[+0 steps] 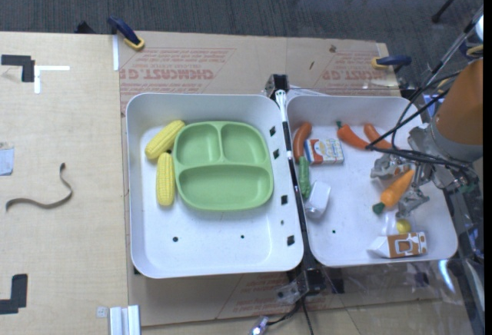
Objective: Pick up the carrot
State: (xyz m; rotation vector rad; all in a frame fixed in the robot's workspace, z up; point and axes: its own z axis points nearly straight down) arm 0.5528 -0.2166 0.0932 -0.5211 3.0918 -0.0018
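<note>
The carrot (397,186) is orange with a green stub at its lower left end. It lies tilted in the right part of the right bin (346,253). My gripper (400,184) reaches in from the right, below the orange-banded wrist (465,114). Its metal fingers (387,167) stand on either side of the carrot and are shut on its middle. I cannot tell whether the carrot rests on the bin floor or hangs just above it.
The right bin also holds a red-orange pepper (354,136), a sausage (300,140), a small carton (324,150), a green vegetable (304,177), a white packet (317,197) and a juice box (403,245). The left bin (215,249) holds a green divided plate (223,164) and two corn cobs (164,178).
</note>
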